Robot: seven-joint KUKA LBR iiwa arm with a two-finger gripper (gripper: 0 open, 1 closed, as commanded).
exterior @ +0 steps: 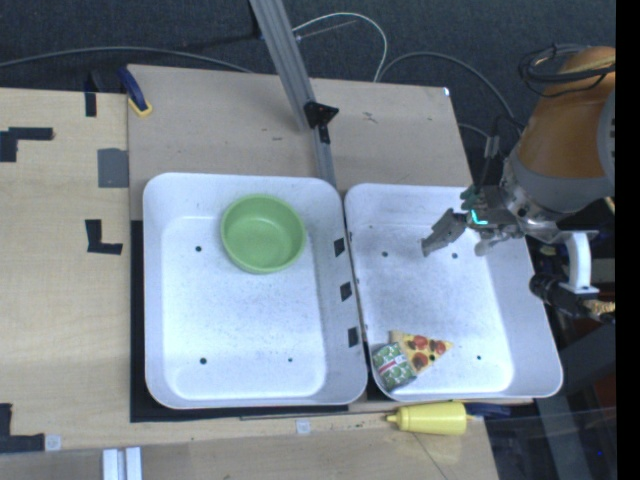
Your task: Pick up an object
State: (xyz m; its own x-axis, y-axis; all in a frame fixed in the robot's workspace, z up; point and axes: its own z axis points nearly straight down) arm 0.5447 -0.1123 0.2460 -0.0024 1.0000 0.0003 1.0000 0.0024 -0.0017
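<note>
**Speckled bins on a pale wood worktop**

The end effector (pixel 462 236), fingers apart and gripping nothing, hangs at 12 o'clock in the right bin (pixel 500 298). A flat pizza-slice toy (pixel 422 348) lies at 6 o'clock. A round green bowl (pixel 262 232) sits in the left bin (pixel 180 318).

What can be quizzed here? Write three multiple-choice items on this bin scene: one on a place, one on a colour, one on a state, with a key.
1. Where does the bowl sit?
A. left bin
B. right bin
C. on the bare bench

2. What colour is the bottle lying by the right bin's near rim?
A. red
B. yellow
C. blue

3. How does the gripper stand to the pizza slice toy?
A. clamped on it
B. pressing it flat
C. apart from it, over the bin's far part

Key: 1 A, the bowl rests in the left bin's far half. 2 B, its body is plainly yellow. 3 C, white floor shows between them.
</note>
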